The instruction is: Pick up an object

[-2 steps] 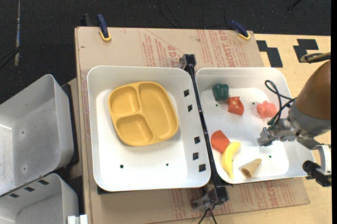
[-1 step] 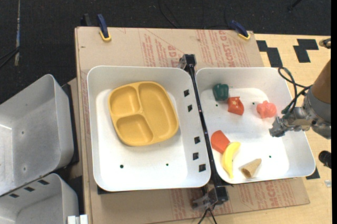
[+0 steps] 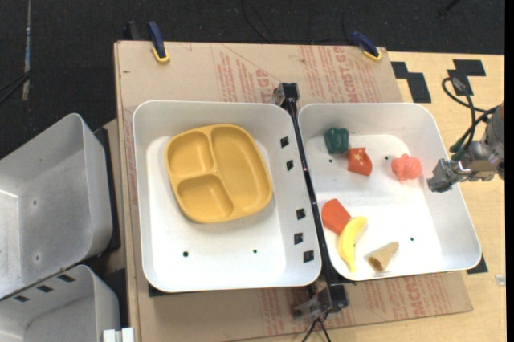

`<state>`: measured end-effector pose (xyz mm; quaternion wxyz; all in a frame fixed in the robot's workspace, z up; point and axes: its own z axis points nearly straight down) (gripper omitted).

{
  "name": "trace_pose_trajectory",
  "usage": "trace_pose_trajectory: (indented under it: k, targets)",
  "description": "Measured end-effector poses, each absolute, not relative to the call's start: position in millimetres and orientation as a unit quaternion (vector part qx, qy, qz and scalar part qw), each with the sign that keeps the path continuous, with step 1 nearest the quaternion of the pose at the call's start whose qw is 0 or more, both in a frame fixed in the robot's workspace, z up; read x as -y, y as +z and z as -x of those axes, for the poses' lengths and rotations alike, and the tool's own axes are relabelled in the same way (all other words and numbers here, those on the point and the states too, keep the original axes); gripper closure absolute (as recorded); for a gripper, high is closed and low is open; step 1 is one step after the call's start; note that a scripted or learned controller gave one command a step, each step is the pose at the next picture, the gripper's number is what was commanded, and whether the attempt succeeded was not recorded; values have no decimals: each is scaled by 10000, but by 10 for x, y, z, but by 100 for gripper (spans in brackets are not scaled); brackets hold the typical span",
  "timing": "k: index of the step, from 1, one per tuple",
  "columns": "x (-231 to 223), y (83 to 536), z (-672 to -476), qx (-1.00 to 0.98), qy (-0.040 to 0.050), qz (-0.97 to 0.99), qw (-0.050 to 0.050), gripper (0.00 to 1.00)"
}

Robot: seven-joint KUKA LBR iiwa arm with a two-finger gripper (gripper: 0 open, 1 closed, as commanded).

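Note:
The right bin (image 3: 450, 196) holds several small toys: a green pepper (image 3: 336, 140), a red piece (image 3: 360, 162), a pink piece (image 3: 407, 167), an orange-red block (image 3: 336, 215), a yellow banana (image 3: 351, 241) and a tan cone (image 3: 384, 255). My gripper (image 3: 443, 175) hangs over the bin's right rim, to the right of the pink piece and apart from it. Nothing shows between its fingers, and its opening is too small to make out.
The left bin (image 3: 152, 252) bears a yellow divided plate (image 3: 218, 172). A black divider (image 3: 303, 196) runs between the two bins. Grey plastic tubs (image 3: 48, 196) stand off the bench at the left. Clamps (image 3: 159, 43) hold the board's far edge.

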<state>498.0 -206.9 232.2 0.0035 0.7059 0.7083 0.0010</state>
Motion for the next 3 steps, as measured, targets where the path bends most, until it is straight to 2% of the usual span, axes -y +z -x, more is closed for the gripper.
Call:
trace_pose_trajectory:
  k: [1,3]
  targets:
    - [2067,2265,-4986,-7081,-3,-7061,4,100]
    - [1100,2195,-5181,-7094,3,-7048,-4,100]
